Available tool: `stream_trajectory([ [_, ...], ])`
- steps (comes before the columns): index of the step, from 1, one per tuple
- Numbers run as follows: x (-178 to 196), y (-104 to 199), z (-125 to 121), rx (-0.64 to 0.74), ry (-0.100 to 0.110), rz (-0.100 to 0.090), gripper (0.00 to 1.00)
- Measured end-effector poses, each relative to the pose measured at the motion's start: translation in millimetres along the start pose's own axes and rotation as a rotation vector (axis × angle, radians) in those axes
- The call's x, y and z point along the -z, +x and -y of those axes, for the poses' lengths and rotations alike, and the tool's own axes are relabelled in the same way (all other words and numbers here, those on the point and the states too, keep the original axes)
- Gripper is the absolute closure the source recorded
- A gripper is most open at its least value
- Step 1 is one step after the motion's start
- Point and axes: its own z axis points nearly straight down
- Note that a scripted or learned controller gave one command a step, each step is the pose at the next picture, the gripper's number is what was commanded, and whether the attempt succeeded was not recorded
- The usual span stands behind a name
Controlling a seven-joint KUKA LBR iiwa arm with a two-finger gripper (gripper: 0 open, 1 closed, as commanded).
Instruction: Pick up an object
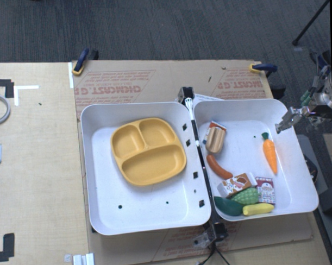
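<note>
- Carrot [270,154] looks like my best pick: it lies alone on the bare floor of the right bin [299,206], near the far-right wall, well apart from the other toys.
- My gripper [283,123] hangs at the right bin's right rim, just above and to the right of the carrot; I cannot tell how it is set, and I see nothing held in it.
- To do this well, I judge I should come down over the carrot's thick orange middle, straddling its narrow width, and stay off the bin wall.
- Left bin [103,213] holds a yellow divided plate [149,150].
- Right bin also holds a bread roll [215,139], a sausage [219,166], two small cartons [238,184], and corn [244,197], a green vegetable and a yellow one crowded at the near edge.
</note>
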Motion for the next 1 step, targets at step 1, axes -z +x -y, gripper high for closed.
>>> stream_trajectory([
  [1,-154.4,4.2,-14.4,0.132,0.000,-0.001,0.00],
])
